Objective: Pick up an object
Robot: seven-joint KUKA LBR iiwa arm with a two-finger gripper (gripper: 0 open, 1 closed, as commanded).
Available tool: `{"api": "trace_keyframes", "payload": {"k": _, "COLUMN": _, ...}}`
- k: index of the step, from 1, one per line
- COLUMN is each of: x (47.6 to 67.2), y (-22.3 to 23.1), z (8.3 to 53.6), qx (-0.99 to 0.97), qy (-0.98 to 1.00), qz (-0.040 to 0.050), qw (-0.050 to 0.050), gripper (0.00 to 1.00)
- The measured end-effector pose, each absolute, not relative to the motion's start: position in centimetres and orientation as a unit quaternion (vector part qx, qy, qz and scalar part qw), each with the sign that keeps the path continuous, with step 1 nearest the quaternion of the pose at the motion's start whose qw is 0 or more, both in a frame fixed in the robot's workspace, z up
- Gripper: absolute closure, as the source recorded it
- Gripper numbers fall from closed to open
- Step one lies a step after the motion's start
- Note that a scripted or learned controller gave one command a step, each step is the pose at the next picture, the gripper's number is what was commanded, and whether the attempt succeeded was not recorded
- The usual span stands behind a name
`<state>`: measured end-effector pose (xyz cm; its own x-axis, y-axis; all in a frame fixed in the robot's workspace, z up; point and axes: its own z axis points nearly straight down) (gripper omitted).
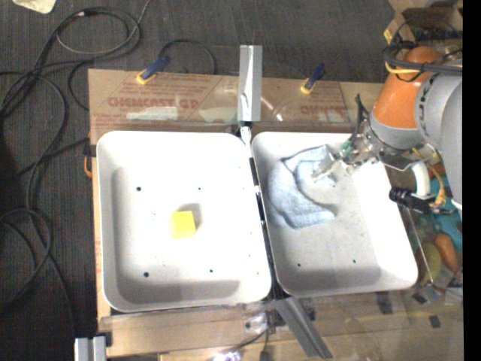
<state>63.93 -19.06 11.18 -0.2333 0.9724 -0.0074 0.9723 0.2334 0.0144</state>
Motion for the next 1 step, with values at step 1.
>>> {"api": "trace_keyframes", "payload": {"k": 1, "x": 66.91, "y": -20.53, "z": 9.09, "qx": 0.581, "qy": 0.814, "qz": -0.0020, "qw": -0.004, "gripper": 0.00}}
